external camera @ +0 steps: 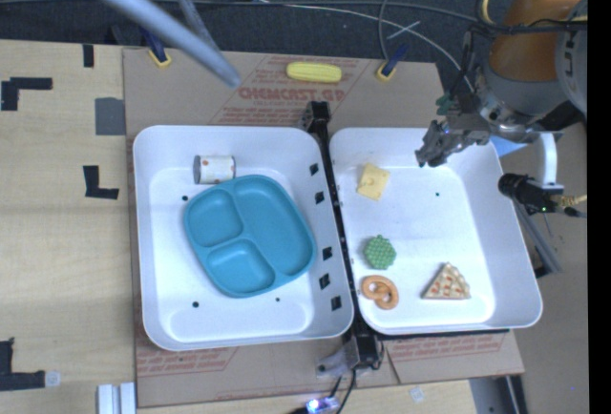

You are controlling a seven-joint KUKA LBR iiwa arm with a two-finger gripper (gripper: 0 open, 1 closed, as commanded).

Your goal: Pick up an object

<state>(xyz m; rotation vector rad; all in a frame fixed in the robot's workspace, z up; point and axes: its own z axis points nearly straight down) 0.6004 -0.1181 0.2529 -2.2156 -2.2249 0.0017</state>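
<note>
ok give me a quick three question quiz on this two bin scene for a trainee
1. True or false: the blue divided plate lies in the right bin.
2. Which item lies nearest the gripper? A) pizza slice B) yellow cheese piece C) pretzel
3. Fill in: the small white can lies on its side in the ____ bin, just above the plate.

Key
1. False: it lies in the left bin.
2. B: the cheese piece sits in the right bin's upper left part, closest to the gripper at that bin's top edge.
3. left
</note>
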